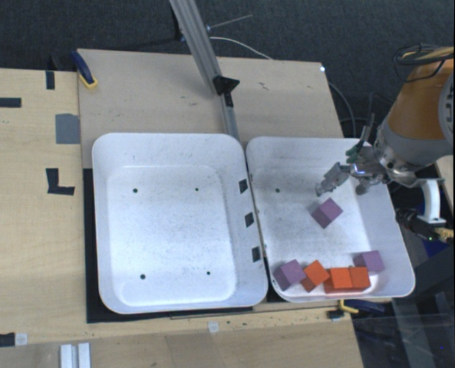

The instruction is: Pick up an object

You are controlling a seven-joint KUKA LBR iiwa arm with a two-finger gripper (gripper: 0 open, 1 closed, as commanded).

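My gripper [344, 185] hangs over the right bin [288, 167], near its right-hand side, and looks open, with nothing between its fingers. One finger [329, 182] points left and the other [363, 187] sits nearer the wrist. A purple cube [326, 212] lies on the bin floor just below the fingertips, apart from them. Along the bin's front edge sit a purple cube [290, 273], a small orange block [315, 274], a longer orange block [347, 280] and another purple block [370, 261].
The left bin [166, 221] adjoins the right one, with black clips [249, 219] along the shared rim. A slanted metal pole [200, 41] rises behind the bins. The arm's grey and orange body [419, 121] stands at the right edge.
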